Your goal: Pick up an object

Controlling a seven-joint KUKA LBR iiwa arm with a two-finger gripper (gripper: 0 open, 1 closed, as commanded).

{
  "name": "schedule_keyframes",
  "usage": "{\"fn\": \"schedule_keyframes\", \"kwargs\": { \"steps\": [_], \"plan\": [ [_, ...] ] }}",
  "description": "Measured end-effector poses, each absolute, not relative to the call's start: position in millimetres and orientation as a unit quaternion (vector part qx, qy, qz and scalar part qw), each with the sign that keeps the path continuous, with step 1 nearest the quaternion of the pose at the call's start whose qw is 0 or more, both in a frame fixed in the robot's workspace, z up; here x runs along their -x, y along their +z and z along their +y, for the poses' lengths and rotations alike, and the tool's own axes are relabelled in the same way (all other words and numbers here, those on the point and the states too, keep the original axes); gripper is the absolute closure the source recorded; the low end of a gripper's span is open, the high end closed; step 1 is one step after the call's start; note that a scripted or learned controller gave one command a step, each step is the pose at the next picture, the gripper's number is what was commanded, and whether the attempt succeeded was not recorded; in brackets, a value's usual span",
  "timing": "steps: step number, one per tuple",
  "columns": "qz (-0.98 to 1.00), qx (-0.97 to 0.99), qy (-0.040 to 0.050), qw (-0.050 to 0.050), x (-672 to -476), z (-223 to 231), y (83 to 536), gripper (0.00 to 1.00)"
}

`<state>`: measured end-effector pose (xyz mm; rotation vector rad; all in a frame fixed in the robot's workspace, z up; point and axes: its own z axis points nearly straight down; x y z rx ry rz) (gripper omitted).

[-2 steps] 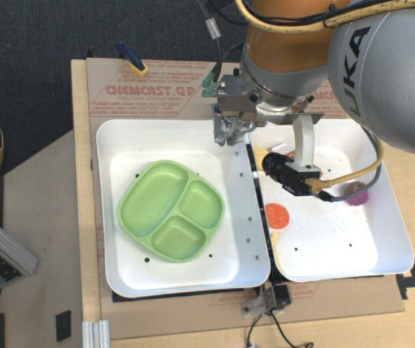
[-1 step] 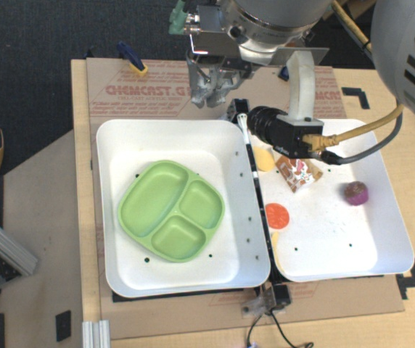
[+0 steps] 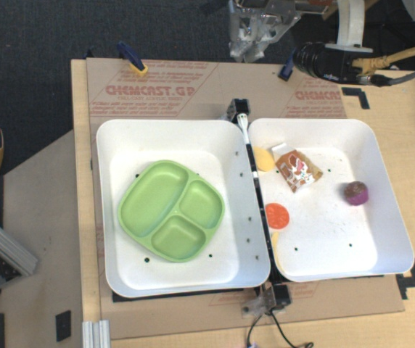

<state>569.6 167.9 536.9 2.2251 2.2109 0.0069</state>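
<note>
While the gripper hangs beyond the right bin, jaws' state untellable, aim for the purple ball: it lies alone inside, well apart from the snack packet.

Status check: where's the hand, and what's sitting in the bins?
Hand high, beyond bins' far edge. Right white bin: small purple ball, orange disc, printed snack packet. Left: green divided plate. Nothing grasped.

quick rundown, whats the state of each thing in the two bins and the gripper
green three-compartment plastic plate: flat in left bin, nothing on it
brown snack packet: lying flat, right bin
round purple fruit: resting alone, right bin
orange disc: flat by divider
yellow piece: beside packet
gripper: raised behind bins, holding nothing
</note>
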Motion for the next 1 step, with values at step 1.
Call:
{"fn": "schedule_keyframes", "kwargs": {
  "steps": [1],
  "plan": [
    [0.705, -0.709, -0.0022, -0.001, -561.9, 125.5, 500.1, 1.00]
  ]
}}
